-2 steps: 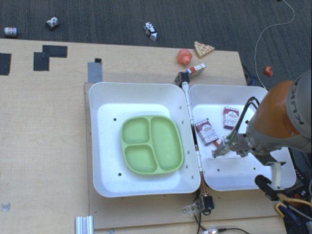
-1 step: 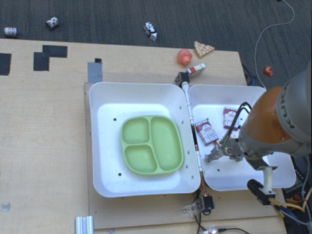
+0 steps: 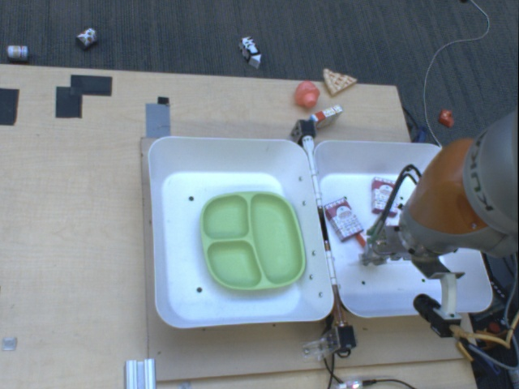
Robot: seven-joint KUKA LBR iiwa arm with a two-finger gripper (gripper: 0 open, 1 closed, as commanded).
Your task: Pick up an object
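Observation:
My gripper (image 3: 372, 254) hangs low over the middle of the right bin (image 3: 357, 294), under the grey arm with its orange band. A small red and white packet (image 3: 345, 219) lies just up and left of it, near the bin's left wall. A second red packet (image 3: 381, 193) lies further back, partly behind the arm's cable. Nothing shows between the fingers. The left bin (image 3: 174, 217) holds a green divided plate (image 3: 251, 240).
On the bench behind the bins lie a red ball (image 3: 306, 94), a pizza-slice toy (image 3: 339, 80) and a small marker-like item (image 3: 327, 115). Black tape patches mark the bench at the far left. Small bits lie scattered on the dark floor beyond.

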